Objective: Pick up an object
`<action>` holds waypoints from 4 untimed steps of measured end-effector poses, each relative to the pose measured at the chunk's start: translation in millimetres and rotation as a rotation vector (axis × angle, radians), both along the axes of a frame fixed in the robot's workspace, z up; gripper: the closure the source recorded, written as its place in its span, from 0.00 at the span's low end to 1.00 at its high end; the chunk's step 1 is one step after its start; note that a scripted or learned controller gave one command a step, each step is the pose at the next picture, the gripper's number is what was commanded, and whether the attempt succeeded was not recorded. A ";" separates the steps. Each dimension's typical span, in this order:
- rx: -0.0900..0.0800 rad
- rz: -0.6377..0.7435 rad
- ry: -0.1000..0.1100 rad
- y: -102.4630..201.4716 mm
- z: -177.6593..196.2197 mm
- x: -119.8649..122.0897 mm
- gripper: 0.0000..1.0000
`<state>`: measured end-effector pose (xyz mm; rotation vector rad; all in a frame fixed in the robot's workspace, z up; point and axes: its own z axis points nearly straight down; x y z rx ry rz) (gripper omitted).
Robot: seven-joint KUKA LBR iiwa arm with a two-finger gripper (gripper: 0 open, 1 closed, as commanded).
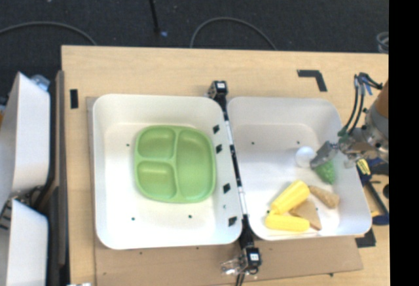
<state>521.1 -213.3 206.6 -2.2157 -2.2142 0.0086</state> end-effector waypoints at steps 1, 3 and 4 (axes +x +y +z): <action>-0.003 0.003 -0.009 0.2 4.9 2.4 0.00; 0.003 0.002 -0.004 -2.7 -104.5 -8.2 0.00; -0.001 -0.001 -0.009 -5.3 -92.8 -6.8 1.00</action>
